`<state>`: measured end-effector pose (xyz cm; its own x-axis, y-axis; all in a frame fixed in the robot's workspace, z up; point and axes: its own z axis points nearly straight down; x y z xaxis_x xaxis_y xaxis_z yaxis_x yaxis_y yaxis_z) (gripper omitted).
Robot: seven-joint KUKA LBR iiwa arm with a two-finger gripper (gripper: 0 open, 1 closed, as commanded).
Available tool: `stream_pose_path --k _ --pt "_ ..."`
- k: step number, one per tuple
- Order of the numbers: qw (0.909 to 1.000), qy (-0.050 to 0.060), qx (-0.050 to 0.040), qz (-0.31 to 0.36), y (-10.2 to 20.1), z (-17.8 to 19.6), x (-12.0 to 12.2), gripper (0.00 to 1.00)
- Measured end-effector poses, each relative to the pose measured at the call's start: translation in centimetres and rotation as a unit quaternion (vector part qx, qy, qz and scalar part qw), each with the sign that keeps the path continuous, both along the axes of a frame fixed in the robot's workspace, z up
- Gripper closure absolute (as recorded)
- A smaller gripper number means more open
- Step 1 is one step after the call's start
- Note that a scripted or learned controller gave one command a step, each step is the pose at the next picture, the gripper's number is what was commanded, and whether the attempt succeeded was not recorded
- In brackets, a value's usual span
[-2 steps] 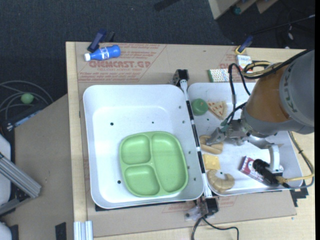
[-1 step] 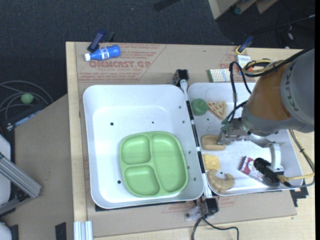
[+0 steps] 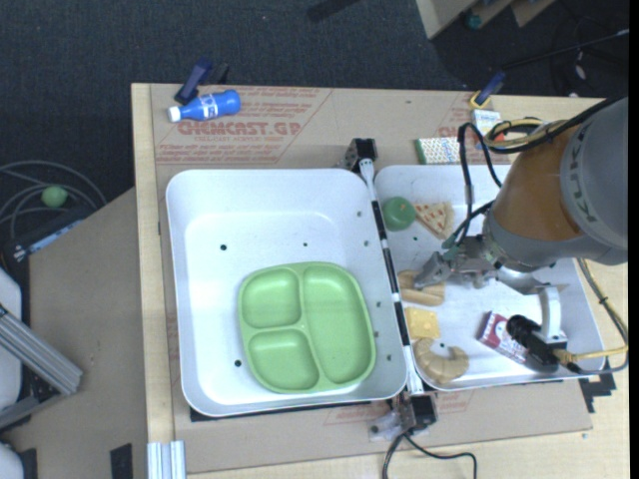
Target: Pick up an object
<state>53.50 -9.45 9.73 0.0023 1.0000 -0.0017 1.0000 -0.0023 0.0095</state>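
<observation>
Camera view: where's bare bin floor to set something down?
Left bin: wide bare band between far wall and green tray, plus a strip along its left wall. Right bin is crowded: gripper, green ball, food pieces along the divider side.

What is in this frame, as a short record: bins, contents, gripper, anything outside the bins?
left bin: white, holds a green plate with three compartments
right bin: white, holds a green ball, triangular wedge, tan piece, yellow block, beige ring piece, dark red packet
gripper: low over the right bin, just above the tan piece
grasp: cannot tell
bench outside bins: blue-and-white bottle
</observation>
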Motion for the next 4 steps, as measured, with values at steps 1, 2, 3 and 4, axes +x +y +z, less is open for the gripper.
stream_pose_path --k 1,2,3,4 --pt "1.0000 0.003 0.0009 0.001 0.0 -1.1 0.6 0.00" --pt "1.0000 0.001 0.0008 0.001 0.1 0.0 0.7 1.00" --pt "1.0000 0.003 0.0000 0.001 -4.7 11.4 3.2 1.00" --pt "1.0000 0.006 0.0006 0.001 -8.5 1.8 7.3 1.00"
